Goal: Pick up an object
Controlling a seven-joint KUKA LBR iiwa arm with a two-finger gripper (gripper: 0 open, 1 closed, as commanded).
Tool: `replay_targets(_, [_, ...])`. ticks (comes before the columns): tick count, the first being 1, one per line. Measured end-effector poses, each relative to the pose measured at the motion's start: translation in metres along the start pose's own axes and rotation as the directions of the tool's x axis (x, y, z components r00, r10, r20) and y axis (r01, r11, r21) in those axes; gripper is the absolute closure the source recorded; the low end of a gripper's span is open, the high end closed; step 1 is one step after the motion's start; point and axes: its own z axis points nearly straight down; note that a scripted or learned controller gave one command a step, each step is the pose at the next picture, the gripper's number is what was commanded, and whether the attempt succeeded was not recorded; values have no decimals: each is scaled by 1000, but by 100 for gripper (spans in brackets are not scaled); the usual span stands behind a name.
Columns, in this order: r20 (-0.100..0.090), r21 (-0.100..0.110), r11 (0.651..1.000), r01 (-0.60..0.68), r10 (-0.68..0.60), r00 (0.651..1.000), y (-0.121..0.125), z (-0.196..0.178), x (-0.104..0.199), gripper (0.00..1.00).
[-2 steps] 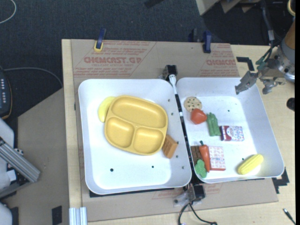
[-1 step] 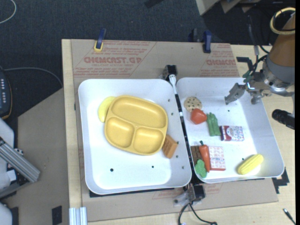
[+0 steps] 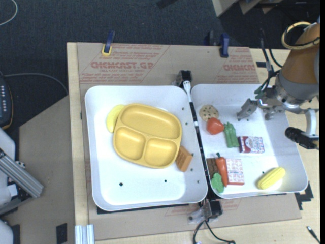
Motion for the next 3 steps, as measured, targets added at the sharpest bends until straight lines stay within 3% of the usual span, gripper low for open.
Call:
replay_targets(1, [0, 0, 1000, 0, 0, 1000, -1, 54, 1, 0])
replay_targets(2, [3, -8, 1000, 0, 0, 1000, 1, 39, 0, 100])
replay_targets(3, [4, -12, 1000, 0, 0, 1000, 2, -4, 2, 100])
